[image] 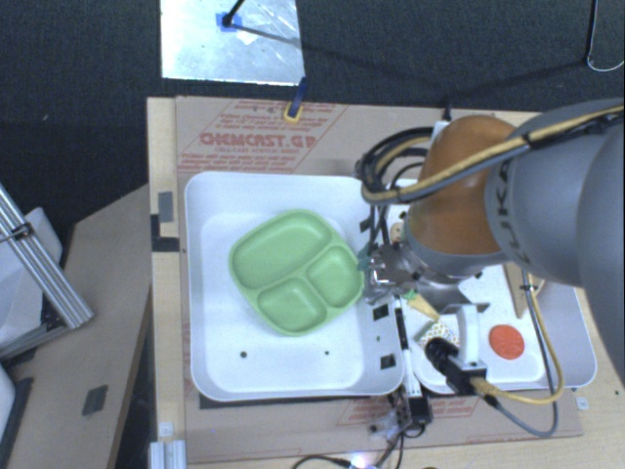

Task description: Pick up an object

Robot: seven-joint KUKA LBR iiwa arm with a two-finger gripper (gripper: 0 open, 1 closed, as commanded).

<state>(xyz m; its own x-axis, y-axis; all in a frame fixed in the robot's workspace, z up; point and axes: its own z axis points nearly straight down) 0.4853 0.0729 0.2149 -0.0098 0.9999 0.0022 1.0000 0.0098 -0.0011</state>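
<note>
A green three-compartment plate (293,270) lies in the left white bin (220,360), tilted toward the bin's right side. The arm's orange band and grey wrist hang over the wall between the two bins. The gripper (376,279) sits at the plate's right rim, mostly hidden under the wrist. In the right bin (562,374) lie a round orange-red disc (507,341), a thin orange stick (519,296) and a yellowish piece (422,306) beside the wrist.
Cardboard sheeting lies under both bins, with a shiny metal sheet (232,25) beyond the back edge. Black and yellow cables (469,374) hang from the wrist over the right bin's front. A metal frame (34,262) stands at the far left.
</note>
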